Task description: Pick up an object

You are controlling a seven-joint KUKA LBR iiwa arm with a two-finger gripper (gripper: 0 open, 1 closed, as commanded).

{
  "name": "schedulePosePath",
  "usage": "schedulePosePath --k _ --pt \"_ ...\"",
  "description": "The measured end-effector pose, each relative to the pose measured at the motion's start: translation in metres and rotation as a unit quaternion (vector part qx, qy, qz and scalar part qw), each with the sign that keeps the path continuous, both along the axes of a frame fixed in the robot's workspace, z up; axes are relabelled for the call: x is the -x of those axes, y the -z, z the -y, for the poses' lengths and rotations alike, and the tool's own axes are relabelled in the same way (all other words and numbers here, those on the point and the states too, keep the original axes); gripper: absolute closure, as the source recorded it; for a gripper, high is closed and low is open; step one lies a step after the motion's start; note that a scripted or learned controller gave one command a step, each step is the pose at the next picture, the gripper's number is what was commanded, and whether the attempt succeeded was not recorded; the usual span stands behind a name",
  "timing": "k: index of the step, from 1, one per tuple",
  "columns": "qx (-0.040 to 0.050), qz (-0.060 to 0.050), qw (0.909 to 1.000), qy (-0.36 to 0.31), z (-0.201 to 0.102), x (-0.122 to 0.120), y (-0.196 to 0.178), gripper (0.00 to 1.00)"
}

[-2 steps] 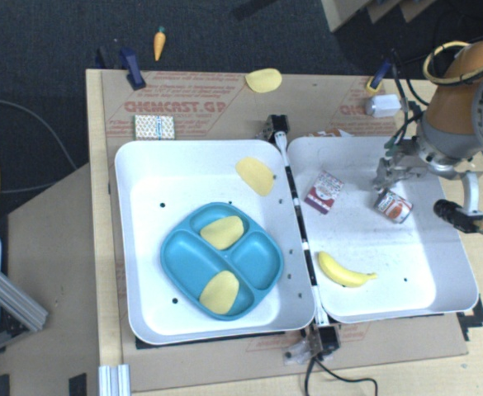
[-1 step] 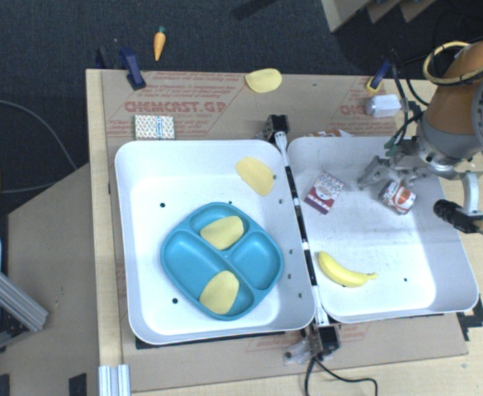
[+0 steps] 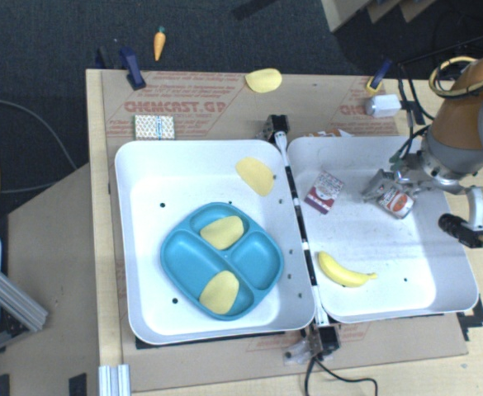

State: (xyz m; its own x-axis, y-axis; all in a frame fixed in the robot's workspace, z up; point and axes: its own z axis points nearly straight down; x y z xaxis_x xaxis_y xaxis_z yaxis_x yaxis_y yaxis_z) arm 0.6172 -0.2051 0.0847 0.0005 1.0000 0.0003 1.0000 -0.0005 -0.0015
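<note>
My gripper [image 3: 387, 190] hangs low over the upper right part of the right bin [image 3: 439, 291], reaching in from the right. Right at its tip lies a small red and silver can-like object [image 3: 399, 205], touching or nearly touching it; I cannot tell whether it is held. A red and white packet [image 3: 324, 192] lies to the left of the gripper. A yellow banana [image 3: 343, 271] rests near the bin's front left.
The left bin [image 3: 146, 221] holds a blue divided plate [image 3: 258, 262] with two yellow pieces [image 3: 222, 231] [image 3: 220, 291], and a yellow piece [image 3: 255, 175] near its back right corner. Outside the bins lie a yellow lump [image 3: 263, 80], a patterned pad [image 3: 153, 126] and cables at right.
</note>
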Motion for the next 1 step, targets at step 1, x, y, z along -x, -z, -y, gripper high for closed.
schedulePosePath --k 1 --pt "0.0003 0.002 1.0000 0.000 -0.0001 -0.0013 -0.0111 1.00"
